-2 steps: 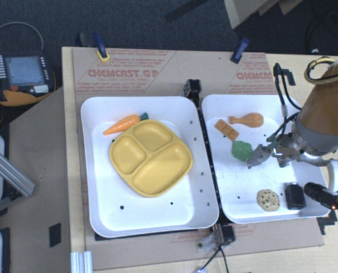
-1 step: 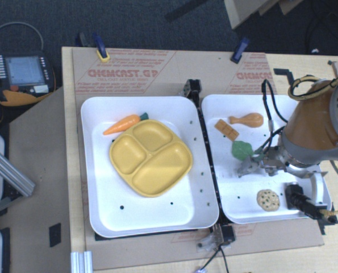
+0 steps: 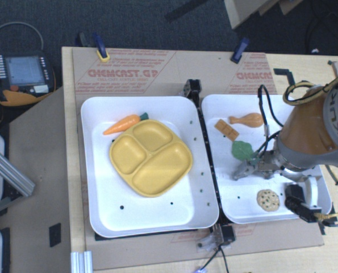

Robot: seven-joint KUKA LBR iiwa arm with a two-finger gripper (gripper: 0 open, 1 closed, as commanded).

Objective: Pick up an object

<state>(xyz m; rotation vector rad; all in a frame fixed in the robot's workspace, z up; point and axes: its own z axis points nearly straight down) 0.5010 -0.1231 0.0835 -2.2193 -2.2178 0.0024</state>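
The right bin (image 3: pixel 305 209) holds a green leafy toy (image 3: pixel 242 150), a brown cracker (image 3: pixel 226 130), a tan drumstick (image 3: pixel 246 119) and a round cookie (image 3: pixel 267 199). My gripper (image 3: pixel 241 170) is low in this bin, just below the green toy and close to it; I cannot tell if they touch. Nothing shows as lifted. The cookie lies a little to the gripper's lower right. In the left bin (image 3: pixel 100 198) an orange carrot (image 3: pixel 122 124) lies against the top edge of a yellow divided plate (image 3: pixel 150 157).
The arm's orange band (image 3: pixel 308 127) and wrist cover the right part of the right bin, with black cables (image 3: pixel 265 110) looping above it. A black divider (image 3: pixel 205 152) runs between the bins. Clamps (image 3: pixel 102 53) sit at the bench's back edge.
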